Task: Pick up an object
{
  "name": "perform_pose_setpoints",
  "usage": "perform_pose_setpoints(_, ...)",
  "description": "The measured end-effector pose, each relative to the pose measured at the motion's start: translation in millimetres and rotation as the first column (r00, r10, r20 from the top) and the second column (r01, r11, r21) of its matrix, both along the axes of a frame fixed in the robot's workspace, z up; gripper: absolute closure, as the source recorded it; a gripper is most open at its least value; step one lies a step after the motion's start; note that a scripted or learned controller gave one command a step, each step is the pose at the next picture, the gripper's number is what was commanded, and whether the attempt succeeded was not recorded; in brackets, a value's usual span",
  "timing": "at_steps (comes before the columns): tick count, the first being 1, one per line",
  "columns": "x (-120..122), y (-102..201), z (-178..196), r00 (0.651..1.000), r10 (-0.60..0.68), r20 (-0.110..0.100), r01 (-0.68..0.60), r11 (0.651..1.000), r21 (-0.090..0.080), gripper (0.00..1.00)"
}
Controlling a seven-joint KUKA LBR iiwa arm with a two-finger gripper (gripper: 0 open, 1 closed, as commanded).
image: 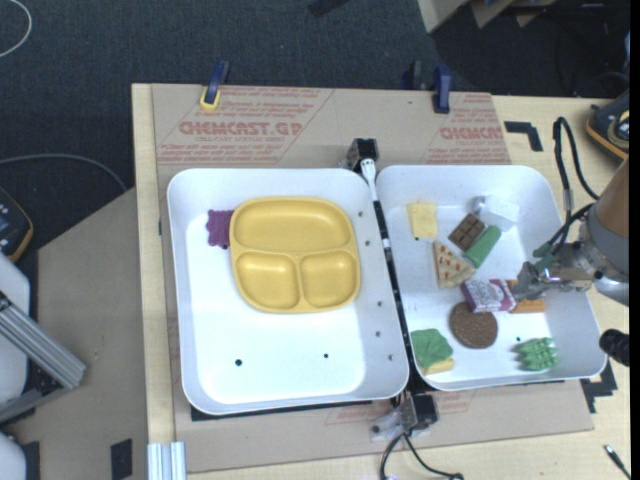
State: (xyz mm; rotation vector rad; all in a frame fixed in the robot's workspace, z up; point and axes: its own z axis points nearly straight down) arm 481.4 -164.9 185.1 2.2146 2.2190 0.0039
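**Reaching into the right bin from its right edge**

My arm (612, 236) comes in from the right, and my jaws (530, 276) sit low in the right bin (545, 193), near its right wall. Whether they are released or clenched I cannot tell; they are too small and blurred here.

Just beside them lie a small purple-and-white packet (487, 294) and an orange piece (530, 305). Below the packet lies a brown round cookie (472, 327). A green bumpy toy (536, 354) rests near the bin's lower right corner, and a green-and-yellow piece (432, 350) near its lower left. Higher up I see a yellow cheese slice (423, 220), a pizza wedge (449, 264), a brown chocolate bar (466, 232) and a green stick (482, 246) beside it.

The left bin (200, 298) holds a yellow divided plate (295, 252), with a purple thing (218, 227) touching its left rim. Both bins stand on the table (160, 148).
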Motion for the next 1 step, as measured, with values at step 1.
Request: perform_pose_setpoints(1,1.6,-0.4,42.4,1.000,0.000,0.001,0.000,1.000,0.000,1.00)
